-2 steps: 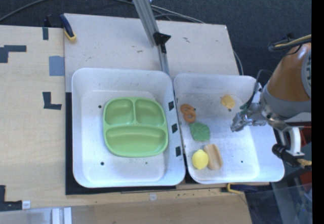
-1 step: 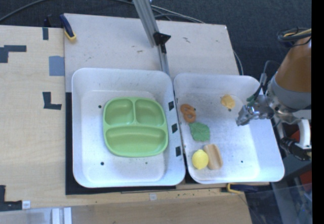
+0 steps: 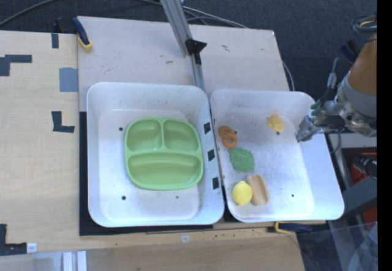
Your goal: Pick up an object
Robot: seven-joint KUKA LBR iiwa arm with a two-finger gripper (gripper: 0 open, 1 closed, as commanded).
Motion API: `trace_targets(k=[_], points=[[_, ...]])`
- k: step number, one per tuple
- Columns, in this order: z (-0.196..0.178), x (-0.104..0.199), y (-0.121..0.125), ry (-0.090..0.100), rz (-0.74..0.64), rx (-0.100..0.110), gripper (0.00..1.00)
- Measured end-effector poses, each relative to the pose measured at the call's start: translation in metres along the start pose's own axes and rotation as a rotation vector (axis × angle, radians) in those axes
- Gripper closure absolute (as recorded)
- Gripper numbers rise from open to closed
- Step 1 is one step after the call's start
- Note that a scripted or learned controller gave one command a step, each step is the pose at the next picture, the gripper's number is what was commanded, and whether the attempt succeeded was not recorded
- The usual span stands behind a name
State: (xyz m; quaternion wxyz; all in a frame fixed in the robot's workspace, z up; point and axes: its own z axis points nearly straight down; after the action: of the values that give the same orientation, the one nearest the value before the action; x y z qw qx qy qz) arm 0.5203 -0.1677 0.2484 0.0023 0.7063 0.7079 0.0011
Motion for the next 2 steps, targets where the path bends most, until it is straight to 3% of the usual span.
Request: trace_targets(k=[2], points=[[-0.004,0.115,0.007,0.004,-0.006,0.007,1.00]])
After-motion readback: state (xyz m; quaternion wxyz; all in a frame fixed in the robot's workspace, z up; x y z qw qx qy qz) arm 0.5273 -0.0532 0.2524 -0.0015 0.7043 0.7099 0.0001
